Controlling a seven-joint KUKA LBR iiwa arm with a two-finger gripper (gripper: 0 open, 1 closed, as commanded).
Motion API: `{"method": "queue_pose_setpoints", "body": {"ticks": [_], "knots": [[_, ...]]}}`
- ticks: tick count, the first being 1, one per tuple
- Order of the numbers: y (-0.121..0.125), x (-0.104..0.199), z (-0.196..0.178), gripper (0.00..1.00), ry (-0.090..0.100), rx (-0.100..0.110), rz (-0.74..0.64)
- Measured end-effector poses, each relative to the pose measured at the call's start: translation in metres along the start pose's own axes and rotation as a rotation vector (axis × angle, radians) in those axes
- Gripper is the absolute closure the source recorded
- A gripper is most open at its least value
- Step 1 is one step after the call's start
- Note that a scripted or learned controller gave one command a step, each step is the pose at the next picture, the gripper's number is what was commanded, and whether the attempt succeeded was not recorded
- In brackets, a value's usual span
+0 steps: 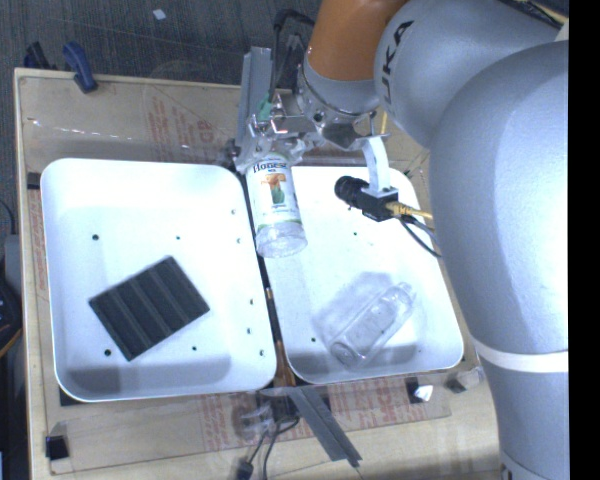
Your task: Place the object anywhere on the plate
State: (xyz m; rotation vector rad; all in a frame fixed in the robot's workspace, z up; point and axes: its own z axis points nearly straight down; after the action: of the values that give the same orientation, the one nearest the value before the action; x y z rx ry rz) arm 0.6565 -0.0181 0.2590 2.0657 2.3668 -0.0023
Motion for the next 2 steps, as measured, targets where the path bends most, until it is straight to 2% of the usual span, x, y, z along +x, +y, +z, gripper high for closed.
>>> {"method": "queue_pose_setpoints", "body": {"ticks": [1,2], "knots": [[-0.001,-0.008,0.002,1.0,0.0,-0.001,0.123],[-0.003,-0.022,0.0,1.0,0.0,0.0,0.157]]}}
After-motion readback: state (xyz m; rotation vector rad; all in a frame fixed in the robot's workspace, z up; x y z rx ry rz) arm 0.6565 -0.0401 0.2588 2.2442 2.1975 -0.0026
